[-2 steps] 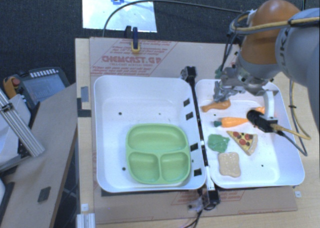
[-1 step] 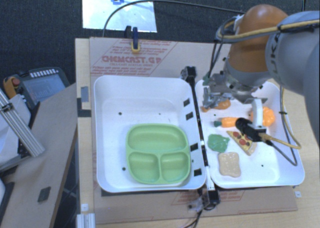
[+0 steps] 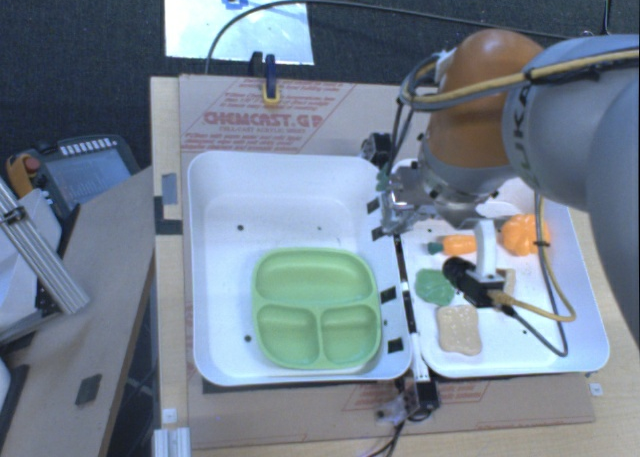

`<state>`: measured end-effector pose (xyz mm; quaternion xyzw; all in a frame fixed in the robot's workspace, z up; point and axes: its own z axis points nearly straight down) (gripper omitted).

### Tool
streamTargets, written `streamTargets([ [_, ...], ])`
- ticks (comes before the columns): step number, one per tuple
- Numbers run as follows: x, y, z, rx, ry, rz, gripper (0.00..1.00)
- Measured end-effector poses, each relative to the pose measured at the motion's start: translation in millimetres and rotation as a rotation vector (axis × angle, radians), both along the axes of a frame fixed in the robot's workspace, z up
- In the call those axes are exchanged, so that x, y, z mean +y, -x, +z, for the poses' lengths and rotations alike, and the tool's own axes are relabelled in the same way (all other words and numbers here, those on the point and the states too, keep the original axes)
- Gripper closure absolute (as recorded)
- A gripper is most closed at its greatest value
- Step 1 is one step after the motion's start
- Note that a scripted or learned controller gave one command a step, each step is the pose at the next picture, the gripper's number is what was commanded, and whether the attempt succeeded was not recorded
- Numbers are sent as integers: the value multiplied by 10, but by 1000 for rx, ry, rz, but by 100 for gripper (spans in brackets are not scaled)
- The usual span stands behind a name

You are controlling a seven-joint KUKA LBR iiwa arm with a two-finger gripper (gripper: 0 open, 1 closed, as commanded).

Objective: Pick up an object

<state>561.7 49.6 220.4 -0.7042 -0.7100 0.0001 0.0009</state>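
Note:
My gripper hangs below the grey and orange wrist, over the left edge of the right bin, close to the wall between the two bins. Just right of it lies a small orange carrot-like piece. A rounder orange object sits farther right. A flat green piece and a beige toast-like slab lie toward the front of the same bin. The arm hides the back of this bin. I see nothing between the gripper and these objects that looks held.
A light green divided plate lies in the front half of the left bin. A cardboard sheet lies behind the bins. A teach pendant and a metal rail sit off to the left.

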Motion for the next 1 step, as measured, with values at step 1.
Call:
streamTargets([
  [1, 505, 255, 103, -1, -1, 1, 100],
])
